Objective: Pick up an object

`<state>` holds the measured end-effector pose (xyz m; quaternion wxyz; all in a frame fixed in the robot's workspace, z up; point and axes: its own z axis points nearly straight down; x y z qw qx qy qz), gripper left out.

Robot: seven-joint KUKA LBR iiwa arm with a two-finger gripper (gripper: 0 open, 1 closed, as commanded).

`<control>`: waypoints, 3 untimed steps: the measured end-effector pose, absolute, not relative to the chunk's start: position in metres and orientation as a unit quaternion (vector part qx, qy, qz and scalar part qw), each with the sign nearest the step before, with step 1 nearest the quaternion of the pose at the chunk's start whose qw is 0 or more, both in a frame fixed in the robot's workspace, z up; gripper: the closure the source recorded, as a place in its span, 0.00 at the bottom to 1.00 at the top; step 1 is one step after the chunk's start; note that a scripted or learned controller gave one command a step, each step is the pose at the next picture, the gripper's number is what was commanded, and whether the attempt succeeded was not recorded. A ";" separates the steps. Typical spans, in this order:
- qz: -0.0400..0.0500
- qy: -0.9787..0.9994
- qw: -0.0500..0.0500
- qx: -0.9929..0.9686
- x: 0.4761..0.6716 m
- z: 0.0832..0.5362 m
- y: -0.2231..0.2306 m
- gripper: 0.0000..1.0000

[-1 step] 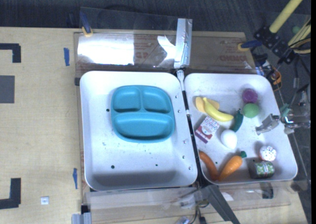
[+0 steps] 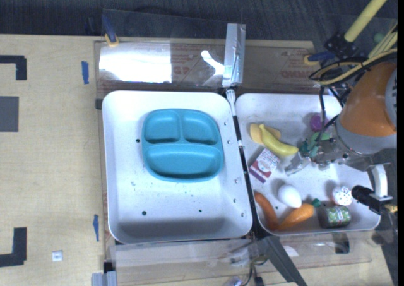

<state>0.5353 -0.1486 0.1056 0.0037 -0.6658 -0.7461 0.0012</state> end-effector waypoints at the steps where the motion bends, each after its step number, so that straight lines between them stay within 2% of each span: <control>1: -0.001 -0.738 -0.002 -0.675 0.610 0.087 -0.143 0.00; 2: -0.003 -0.739 -0.005 -0.674 0.612 0.099 -0.143 1.00; 3: -0.002 -0.739 -0.005 -0.674 0.612 0.098 -0.143 0.00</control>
